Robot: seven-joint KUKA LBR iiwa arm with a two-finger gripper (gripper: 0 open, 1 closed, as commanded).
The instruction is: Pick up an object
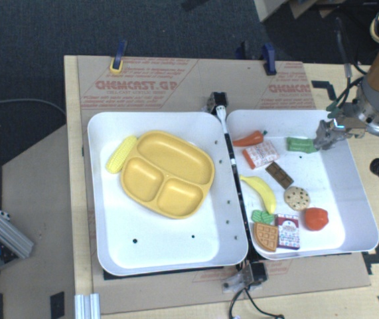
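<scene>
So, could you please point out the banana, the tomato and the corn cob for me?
banana (259,193), camera view, middle of its curved body.
tomato (316,219), camera view, centre of its red top.
corn cob (121,154), camera view, middle of the cob.

A robotics lab, set up for grasping trials. The desk (176,78) is a plywood sheet printed with a supplier's name and fixed at its far edge by clamps (117,60). Two white bins (109,244) sit side by side, the right one holding toy food (262,193). Cables (252,301) trail off the near edge, and dark carpet (76,12) lies beyond.
</scene>
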